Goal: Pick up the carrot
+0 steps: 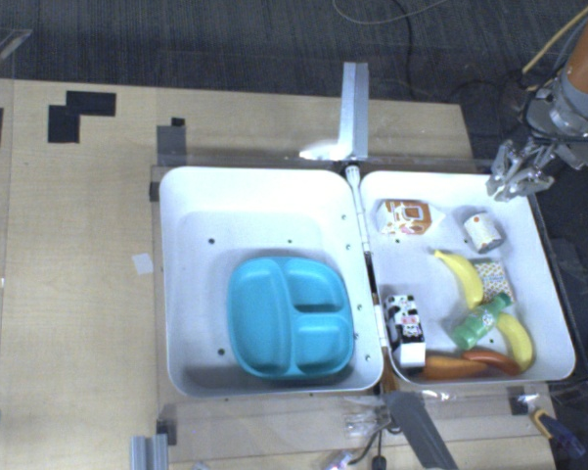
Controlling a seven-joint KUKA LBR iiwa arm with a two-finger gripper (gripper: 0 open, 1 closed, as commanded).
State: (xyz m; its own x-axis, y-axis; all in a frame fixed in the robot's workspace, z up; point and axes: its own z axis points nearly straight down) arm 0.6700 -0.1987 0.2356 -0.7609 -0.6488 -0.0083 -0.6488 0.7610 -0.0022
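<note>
- Gripper [518, 176], grey metal two-finger unit on the grey arm w/ orange band [575, 94], hung over the right white shallow bin [551, 262] at its 1 o'clock corner, right at the rim.
- Jaws: looked parted w/ nothing between them, but too small & blurred – could not tell for sure.
- Carrot [467, 363], long orange tapered veg, lay flat along the bin's near wall at 6 o'clock, lengthwise w/ the wall. Prob. rolled there since the floor curves up to the rim.
- Well apart from the gripper – whole bin diagonal between them. Pick not yet begun, judging by that.
- Neighbours crowded it: green plastic bottle [480, 324] just above it at 12 o'clock, lower yellow banana [515, 338] touching or nearly so at its 2 o'clock end, small black-and-white carton [405, 328] at its 10 o'clock end.
- Other stuff further up: second yellow banana [460, 272], white cylindrical can [481, 231], orange-and-white round packet [405, 217] at 11 o'clock.
- Left white bin [196, 213] held a blue divided plastic tray [290, 316]; not relevant to the pick.
- Judgement: wall on one side + bottle on the other left little room, so jaws would need to straddle the carrot across its width near mid-length. Risk: clipping the rim or nudging the bottle.
</note>
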